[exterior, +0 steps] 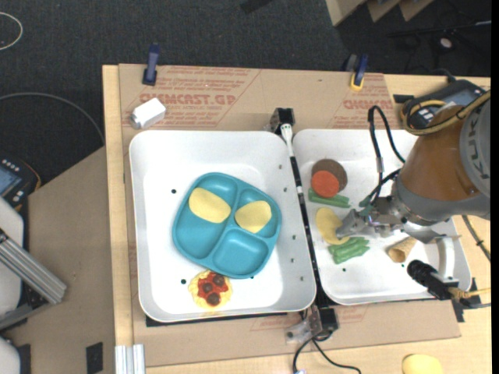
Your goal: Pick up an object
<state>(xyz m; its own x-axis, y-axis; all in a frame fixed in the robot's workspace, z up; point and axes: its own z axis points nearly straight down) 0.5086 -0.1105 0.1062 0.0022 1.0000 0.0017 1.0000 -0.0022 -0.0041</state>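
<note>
In the right bin [374, 285] lie a red round piece [327, 181] against a brown disc [334, 167], a flat green strip [329, 199], a pale yellow piece [327, 223], a green pea pod [348, 250] and a tan cone [401, 248]. My gripper [360, 223] hangs low over the middle of this bin. It is just right of the yellow piece and above the pea pod. The grey wrist and orange band [437, 170] rise behind it to the right. Nothing is visibly held.
The left bin [148, 232] holds a blue divided plate [222, 246] with two yellow pieces [209, 204] on it. A small toy pizza [210, 288] lies near that bin's front edge. Black cables [378, 142] run over the right bin's far side.
</note>
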